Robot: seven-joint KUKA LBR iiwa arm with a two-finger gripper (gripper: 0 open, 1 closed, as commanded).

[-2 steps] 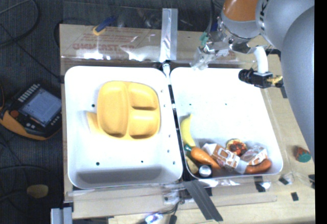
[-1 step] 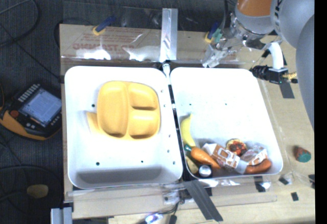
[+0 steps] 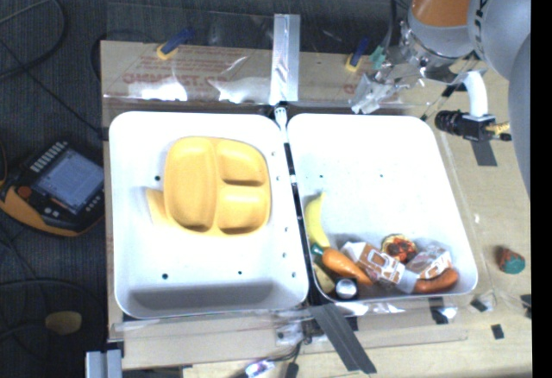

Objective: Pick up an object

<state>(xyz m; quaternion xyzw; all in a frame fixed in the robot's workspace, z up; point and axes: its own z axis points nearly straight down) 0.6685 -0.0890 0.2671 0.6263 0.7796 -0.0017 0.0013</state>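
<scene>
The tool hangs above the far edge of the right bin, near its far left corner, well apart from everything in it; whether it is open or closed cannot be told at this slant.

The likely targets lie heaped along the near wall of the right bin: a yellow banana against the left wall, an orange carrot just right of it, a small dark round cap or bottle top at the near edge, some crinkled packets, and a reddish sausage-like piece at the near right. These look like light plastic play food, stiff and smooth, so probably slippery; the packets look soft and thin. The banana stands a little clear of the heap and seems best taken across its narrow middle.

In the left bin a yellow divided tray lies, broad and probably too wide to pinch except at a rim.
</scene>
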